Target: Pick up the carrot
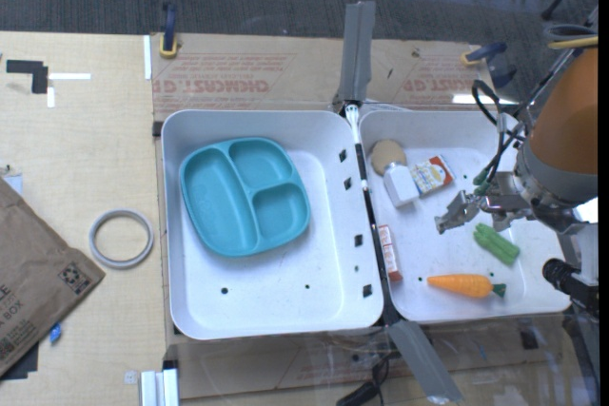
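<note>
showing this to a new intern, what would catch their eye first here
Probably the blue divided plate, alone in the left bin. Next, the orange carrot lying near the front edge of the right bin, with the gripper poised above and behind it, beside a green item.

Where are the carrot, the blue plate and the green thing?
carrot (461, 284), camera view, middle of its orange body.
blue plate (221, 233), camera view, its near rim.
green thing (498, 242), camera view, its middle.

A blue divided plate sits in the left bin, a green pickle and small white box lie in the right bin, and a tape ring rests on the bench.
</note>
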`<state>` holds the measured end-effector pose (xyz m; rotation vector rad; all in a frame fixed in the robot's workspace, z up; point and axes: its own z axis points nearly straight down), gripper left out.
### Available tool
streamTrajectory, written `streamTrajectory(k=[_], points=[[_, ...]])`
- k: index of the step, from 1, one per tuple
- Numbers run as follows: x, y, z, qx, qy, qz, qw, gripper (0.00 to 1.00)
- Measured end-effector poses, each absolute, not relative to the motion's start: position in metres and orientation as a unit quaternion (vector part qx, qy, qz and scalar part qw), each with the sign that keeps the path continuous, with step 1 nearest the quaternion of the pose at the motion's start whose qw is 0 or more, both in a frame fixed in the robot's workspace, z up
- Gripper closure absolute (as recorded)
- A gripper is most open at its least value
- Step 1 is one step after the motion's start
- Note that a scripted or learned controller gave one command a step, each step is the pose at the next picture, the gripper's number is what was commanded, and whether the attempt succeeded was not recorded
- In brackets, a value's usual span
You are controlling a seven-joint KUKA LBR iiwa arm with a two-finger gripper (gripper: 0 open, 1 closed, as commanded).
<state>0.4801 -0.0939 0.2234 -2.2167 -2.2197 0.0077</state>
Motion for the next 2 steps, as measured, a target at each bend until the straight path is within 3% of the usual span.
streamTrajectory(k=[1, 2], points=[[0.478, -0.113, 0.233, -0.698, -0.717, 0.0019, 0.002, 0.00], [0.477, -0.115, 0.088, -0.703, -0.711, 0.0016, 0.002, 0.00]])
